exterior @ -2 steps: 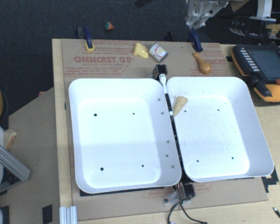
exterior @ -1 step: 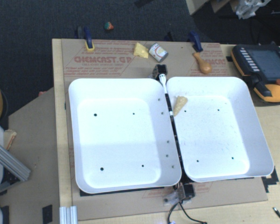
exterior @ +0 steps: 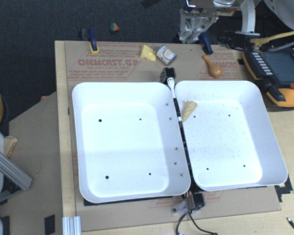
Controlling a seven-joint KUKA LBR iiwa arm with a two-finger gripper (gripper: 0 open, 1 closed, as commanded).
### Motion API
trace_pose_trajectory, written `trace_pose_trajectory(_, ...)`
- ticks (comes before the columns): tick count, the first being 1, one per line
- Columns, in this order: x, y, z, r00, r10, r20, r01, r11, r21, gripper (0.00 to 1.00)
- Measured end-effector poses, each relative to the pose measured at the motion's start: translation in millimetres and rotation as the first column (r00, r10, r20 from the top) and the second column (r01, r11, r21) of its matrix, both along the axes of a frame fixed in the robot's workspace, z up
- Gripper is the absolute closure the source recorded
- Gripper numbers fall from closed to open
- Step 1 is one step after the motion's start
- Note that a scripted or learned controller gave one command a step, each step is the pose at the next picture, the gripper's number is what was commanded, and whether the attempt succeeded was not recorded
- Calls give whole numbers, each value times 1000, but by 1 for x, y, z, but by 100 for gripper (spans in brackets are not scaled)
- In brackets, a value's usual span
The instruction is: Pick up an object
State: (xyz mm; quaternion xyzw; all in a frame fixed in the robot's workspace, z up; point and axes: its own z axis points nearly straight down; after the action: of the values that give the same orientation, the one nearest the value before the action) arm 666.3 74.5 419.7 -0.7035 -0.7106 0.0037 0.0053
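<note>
While the claw [exterior: 192, 31] hangs over the bench's far edge beyond both bins, I cannot tell its grip. A tan scrap [exterior: 188, 109] lies well nearer the camera than it, in the right bin [exterior: 264, 131] by the left wall.

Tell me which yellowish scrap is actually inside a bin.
The pale scrap at the right bin's left wall; the yellow wedge lies on the board behind both bins.
</note>
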Motion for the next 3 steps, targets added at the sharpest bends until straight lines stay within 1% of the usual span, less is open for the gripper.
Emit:
trace_pose_trajectory(1, -3, 89, -124, 1000, -1, -2, 1, 1000, -1, 100)
trace_pose_trajectory(2, -19, 43, -63, 1000, -14, 20, 14, 1000, -2, 100)
trace_pose_trajectory(3, 0, 158, -70, 1000, 0, 17, 0, 1000, 2, 100)
